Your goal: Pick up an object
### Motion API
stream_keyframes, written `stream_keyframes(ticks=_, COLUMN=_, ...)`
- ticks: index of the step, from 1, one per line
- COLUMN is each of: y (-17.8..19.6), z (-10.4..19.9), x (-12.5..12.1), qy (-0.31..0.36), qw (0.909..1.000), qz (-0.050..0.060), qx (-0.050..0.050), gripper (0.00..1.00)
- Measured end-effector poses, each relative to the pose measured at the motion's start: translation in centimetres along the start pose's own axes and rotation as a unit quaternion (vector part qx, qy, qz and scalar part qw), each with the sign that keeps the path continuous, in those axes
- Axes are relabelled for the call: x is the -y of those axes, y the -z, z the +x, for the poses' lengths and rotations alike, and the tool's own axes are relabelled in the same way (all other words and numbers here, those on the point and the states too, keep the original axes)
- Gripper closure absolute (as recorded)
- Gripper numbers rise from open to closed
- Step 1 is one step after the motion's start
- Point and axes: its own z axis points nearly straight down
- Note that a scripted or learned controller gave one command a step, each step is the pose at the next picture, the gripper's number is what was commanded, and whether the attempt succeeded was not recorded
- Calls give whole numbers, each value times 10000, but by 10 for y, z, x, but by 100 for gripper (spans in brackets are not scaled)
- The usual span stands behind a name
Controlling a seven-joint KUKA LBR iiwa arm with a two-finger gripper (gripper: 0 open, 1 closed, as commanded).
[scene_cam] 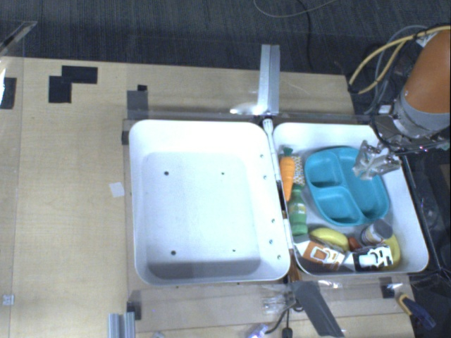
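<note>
The left bin [197, 203] gives me open room, but nothing there to grip. In the right bin [416, 241] the carrot [287, 174] and green bottle [298, 213] hug the dividing wall, a poor approach. The banana [330, 238] lies freer at the front, my best target. My tool [371, 162] hangs over the blue tray [345, 189], holding nothing; I cannot tell its spread.
</note>
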Motion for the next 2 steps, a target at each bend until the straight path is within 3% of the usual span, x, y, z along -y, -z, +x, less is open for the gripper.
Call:
stream_keyframes(ticks=1, y=-55, z=0, x=-10, qy=1951, qw=9808, qz=-6, qx=4, gripper=100)
stream_keyframes(ticks=2, y=-68, z=-53, x=-31, qy=3670, qw=9302, qz=-2, qx=7, gripper=100)
